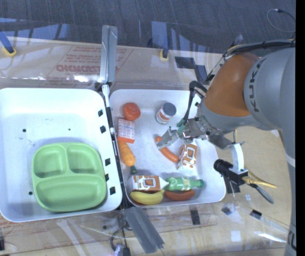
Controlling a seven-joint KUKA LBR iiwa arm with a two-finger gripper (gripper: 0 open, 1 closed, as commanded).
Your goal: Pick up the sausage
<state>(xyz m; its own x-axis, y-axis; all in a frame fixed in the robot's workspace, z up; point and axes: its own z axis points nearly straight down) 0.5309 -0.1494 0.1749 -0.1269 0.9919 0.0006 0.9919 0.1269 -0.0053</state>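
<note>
An orange-red sausage (170, 154) lies slantwise in the middle of the right bin (148, 96). Its upper-left end pokes out beside the gripper (169, 138). The gripper hangs low, right over the sausage's upper half, at the end of the grey arm with the orange band (232, 87). The tool hides where it meets the sausage. A darker red-brown sausage-shaped piece (179, 195) lies at the bin's front wall, under a green bottle (185, 184).
Around the gripper in the right bin lie a small carton (188, 157), a can (166, 112), an orange tomato (131, 111), a wrapped packet (126, 130), a carrot (127, 153), a box (147, 183) and a banana (146, 197). The left bin (14, 111) holds a green divided plate (69, 176).
</note>
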